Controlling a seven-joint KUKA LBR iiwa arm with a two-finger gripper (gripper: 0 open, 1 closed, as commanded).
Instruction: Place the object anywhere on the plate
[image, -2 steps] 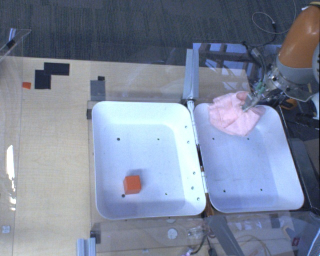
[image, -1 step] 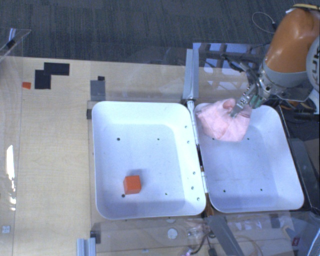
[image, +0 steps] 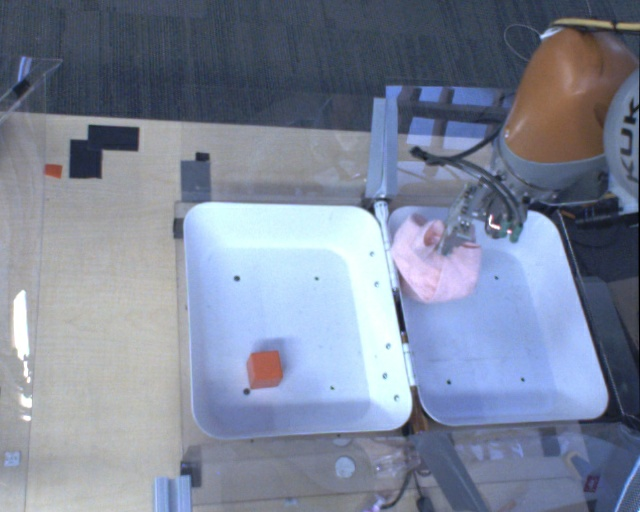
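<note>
Pink plate, upper right; tool above it, grip state indiscernible; orange block needs centred pickup.

Two bins sit side by side on the desk, their inner edges touching. In the left bin, a small block lies near the front left corner. In the right bin, a plate rests in the rear left corner, against the wall shared with the left bin. The pincer sits over the plate's rear right part, the arm reaching in from the rear right.
</note>
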